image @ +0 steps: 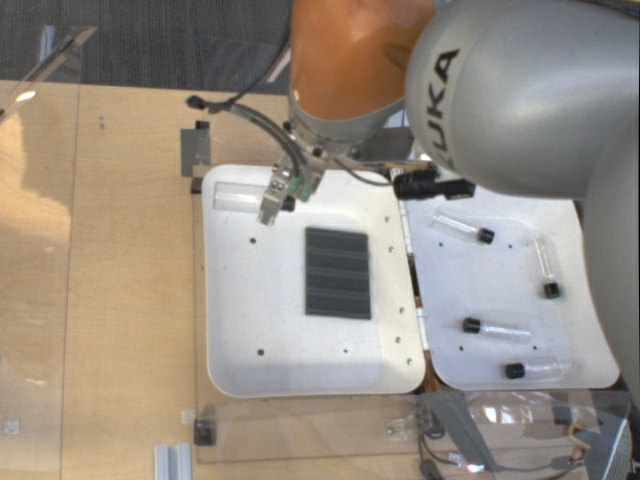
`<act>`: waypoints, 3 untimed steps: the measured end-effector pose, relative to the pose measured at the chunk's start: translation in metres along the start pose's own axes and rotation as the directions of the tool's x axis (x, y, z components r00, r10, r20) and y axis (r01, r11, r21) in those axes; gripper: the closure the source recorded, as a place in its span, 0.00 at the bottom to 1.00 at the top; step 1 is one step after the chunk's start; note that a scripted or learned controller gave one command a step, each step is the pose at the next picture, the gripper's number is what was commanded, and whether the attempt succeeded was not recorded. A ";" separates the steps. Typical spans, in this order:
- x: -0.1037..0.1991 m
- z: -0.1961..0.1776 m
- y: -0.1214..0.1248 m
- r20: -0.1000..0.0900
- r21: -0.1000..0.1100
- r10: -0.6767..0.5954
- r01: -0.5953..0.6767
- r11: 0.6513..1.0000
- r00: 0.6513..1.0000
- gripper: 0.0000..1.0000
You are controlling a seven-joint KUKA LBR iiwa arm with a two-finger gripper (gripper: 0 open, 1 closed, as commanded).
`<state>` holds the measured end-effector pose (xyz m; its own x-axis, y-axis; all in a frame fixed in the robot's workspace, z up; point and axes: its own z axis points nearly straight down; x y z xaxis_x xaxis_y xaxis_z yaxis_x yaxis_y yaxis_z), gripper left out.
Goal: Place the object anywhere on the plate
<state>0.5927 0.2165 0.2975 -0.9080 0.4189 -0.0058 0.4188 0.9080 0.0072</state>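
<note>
Right now my gripper (275, 200) hangs over the far left corner of the left bin (235, 353), at the end of my grey arm (520, 78) with its orange band (350, 38). A clear tube (238, 196) lies just to the left of my fingertips, against the bin's far wall; it looks as if the tips touch its end, though glare on the plastic makes that hard to judge, and I cannot tell whether they are spread or closed. Just below and to the right of my gripper sits the dark ribbed plate (338, 272), flat in the middle of the same bin, with the tube well off it. Farther right, the right bin (590, 368) holds four black-capped tubes (495, 326) scattered apart from each other. Loose cables (250, 118) trail from my wrist.
</note>
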 end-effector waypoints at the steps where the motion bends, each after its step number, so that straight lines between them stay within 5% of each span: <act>1: -0.044 -0.053 0.032 0.001 -0.001 0.581 -0.581 0.814 0.814 1.00; 2: -0.044 -0.052 0.032 0.001 0.000 0.581 -0.581 0.814 0.814 0.00; 3: -0.044 -0.065 0.034 0.003 -0.007 0.576 -0.576 0.817 0.817 1.00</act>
<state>0.6464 0.2284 0.3625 -0.5008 0.8656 -0.0034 0.8654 0.5008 0.0164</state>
